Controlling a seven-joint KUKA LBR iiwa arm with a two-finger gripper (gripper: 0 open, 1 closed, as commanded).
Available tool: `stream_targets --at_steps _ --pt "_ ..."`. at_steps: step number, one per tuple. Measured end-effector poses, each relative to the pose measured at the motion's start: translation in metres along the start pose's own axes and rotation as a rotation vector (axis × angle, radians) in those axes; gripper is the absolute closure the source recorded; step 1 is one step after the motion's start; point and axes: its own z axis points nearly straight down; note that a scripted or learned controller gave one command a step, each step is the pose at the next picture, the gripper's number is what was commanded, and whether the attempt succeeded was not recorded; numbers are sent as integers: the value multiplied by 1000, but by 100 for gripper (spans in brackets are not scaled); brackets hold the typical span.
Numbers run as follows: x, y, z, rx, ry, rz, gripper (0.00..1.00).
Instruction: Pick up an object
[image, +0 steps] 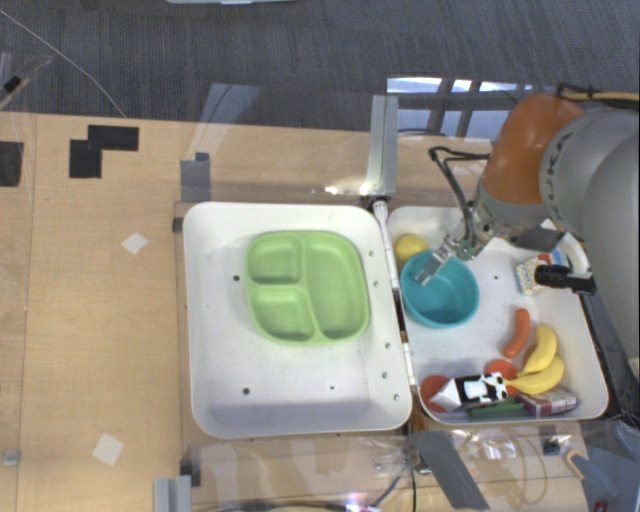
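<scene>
The right bin (590, 330) holds a blue bowl (445, 295), a yellow lemon (407, 246) behind its left rim, an orange sausage (516, 333), a banana (541, 362), a black-and-white cow toy (483, 389), a red piece (436, 388) and small boxes (547, 403). My gripper (434, 266) hangs low over the far left rim of the blue bowl, just right of the lemon. Nothing visibly sits in it. The grey arm with its orange band (520, 150) covers the bin's back right corner.
A green divided plate (303, 286) lies in the middle of the left bin (230, 390). A white and blue packet (533, 272) and a red-tipped item (565, 279) lie at the right bin's right side. A metal divider (392, 300) separates the bins.
</scene>
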Motion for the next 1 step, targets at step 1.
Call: stream_targets --at_steps 1 --pt "44 -33 -3 -4 -3 -123 0"
